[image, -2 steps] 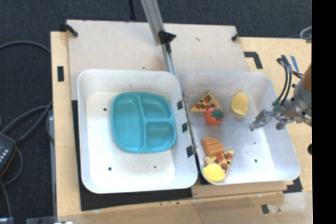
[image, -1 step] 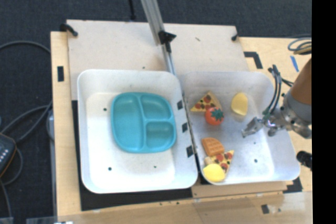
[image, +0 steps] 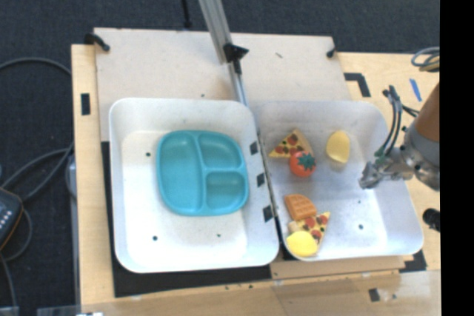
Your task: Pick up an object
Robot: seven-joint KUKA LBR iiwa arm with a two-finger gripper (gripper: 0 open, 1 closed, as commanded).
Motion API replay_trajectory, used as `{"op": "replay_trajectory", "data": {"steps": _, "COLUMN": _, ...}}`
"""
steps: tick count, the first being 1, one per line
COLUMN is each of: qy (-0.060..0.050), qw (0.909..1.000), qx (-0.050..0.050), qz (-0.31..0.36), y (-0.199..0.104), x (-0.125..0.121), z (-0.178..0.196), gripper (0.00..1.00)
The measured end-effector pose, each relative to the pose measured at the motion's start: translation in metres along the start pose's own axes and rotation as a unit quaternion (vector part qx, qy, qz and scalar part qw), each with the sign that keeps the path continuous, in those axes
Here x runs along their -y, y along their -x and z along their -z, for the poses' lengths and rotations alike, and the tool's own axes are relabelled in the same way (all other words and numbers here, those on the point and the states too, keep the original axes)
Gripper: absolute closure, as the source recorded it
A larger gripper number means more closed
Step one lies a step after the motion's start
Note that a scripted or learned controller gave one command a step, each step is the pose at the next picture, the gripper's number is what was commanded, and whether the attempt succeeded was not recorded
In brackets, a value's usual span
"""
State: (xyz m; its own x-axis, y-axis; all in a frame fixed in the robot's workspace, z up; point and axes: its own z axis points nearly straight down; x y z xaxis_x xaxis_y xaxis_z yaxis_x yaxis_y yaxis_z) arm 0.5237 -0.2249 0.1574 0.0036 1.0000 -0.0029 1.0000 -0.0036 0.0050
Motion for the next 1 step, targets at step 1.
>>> {"op": "replay_trajectory", "data": {"steps": 1, "qy": 0.001, "qw": 1.0, "qx": 0.0, "qz": 0.004, "y": -0.0021, "x": -0.0034, "z": 0.0445, "gripper": 1.0}}
